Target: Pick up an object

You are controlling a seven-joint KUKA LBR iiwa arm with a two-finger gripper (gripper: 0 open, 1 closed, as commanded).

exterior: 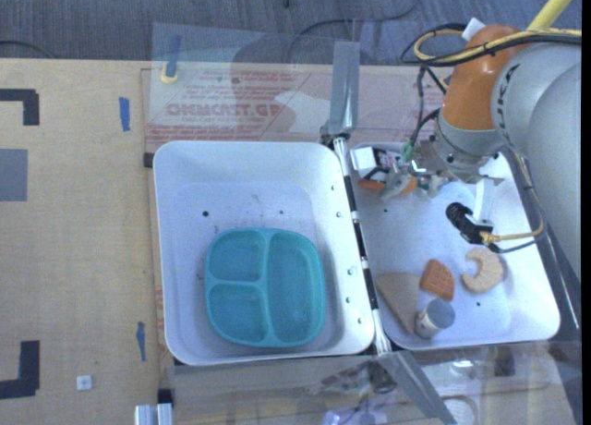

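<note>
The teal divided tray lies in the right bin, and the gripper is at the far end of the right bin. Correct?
Not quite. The camera view shows the teal divided tray in the left bin, not the right bin. The gripper is indeed at the right bin's far end.

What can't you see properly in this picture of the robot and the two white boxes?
- Pincer, camera view: the arm's own wrist covers it, so open or shut is unclear.
- Small orange thing by the pincer: partly hidden, too blurry to name.
- Grey cup-like object: too small to identify.
- Right bin: its far corner lies under the arm.
</note>
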